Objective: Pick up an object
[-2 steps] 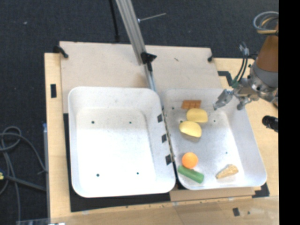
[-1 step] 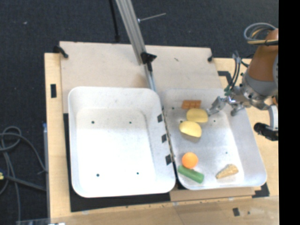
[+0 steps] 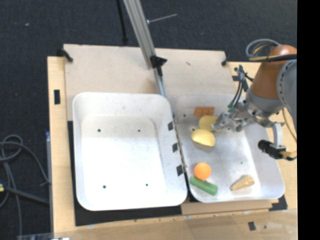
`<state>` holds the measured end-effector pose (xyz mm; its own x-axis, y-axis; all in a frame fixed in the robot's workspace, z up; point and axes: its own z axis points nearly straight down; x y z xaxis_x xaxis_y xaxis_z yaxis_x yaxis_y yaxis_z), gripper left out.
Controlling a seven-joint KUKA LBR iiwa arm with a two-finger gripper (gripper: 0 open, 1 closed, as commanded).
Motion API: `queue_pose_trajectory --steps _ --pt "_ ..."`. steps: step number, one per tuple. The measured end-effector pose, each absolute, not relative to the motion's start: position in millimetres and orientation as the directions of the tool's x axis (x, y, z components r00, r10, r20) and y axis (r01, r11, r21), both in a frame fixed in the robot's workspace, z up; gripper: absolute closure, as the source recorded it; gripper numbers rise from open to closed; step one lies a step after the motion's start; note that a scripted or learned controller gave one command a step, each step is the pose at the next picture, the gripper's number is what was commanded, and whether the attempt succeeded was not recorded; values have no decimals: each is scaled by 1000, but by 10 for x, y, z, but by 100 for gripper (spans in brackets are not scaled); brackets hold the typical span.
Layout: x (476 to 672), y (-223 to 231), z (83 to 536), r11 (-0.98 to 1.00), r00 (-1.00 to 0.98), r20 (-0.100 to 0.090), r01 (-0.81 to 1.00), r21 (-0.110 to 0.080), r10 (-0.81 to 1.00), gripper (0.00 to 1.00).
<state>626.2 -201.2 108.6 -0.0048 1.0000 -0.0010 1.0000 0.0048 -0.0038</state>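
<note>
The fingers (image 3: 218, 125) are seen low in the right bin (image 3: 262, 181), their tips just beside two yellow objects; whether they are parted or closed cannot be told at this size. The upper yellow piece (image 3: 206, 121) lies touching or nearly touching the tips, and the larger yellow fruit (image 3: 203, 137), lemon-like, rests just below it. An orange-brown block (image 3: 203, 111) is seen above them near the bin's upper wall. Lower in the frame an orange ball (image 3: 202, 171) sits just above a green cylinder (image 3: 204, 186), and a tan wedge (image 3: 242, 183) lies toward the lower right. No writing can be read on anything. The arm (image 3: 270, 81) is reached in from the right edge, its orange band uppermost, the wrist bent down and leftward. The left bin (image 3: 85, 109) stands beside on the table (image 3: 110, 66).
</note>
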Motion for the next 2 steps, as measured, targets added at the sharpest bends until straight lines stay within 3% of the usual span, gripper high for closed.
queue_pose_trajectory --steps 1,2 --pt "6286 -2027 1242 5 -5 -3 1000 5 1000 100" --pt "6281 -2076 1892 2 -2 -3 1000 8 1000 100"
